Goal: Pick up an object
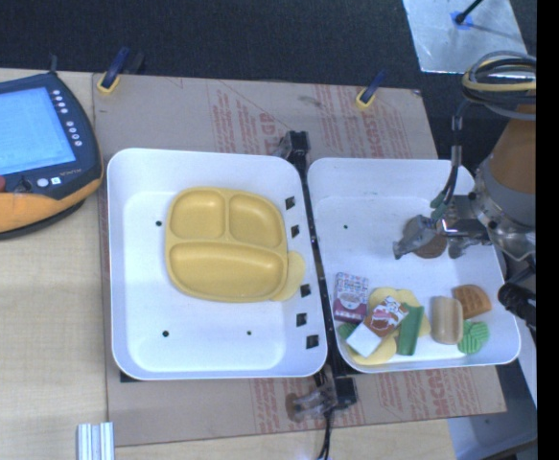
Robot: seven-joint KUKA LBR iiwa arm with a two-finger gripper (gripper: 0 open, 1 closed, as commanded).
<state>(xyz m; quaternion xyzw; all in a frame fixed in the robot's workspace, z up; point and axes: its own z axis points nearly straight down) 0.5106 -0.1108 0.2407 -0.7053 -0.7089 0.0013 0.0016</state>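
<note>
Yellow divided tray (pixel 227 243) sits in the left bin (pixel 135 343), and we've got the gripper (pixel 430 241) hanging over the middle of the right bin (pixel 375 185). We can't tell what it's doing, honestly. All the toy food (pixel 408 319) is bunched along that bin's near edge, well apart from the gripper.

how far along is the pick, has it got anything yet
Nothing looks picked yet. The gripper sits in the right bin, above the cluster of toy food items along that bin's near edge, and none of them is visibly held. The yellow divided tray lies in the left bin. Left: descend on an item, grasp it, lift.
</note>
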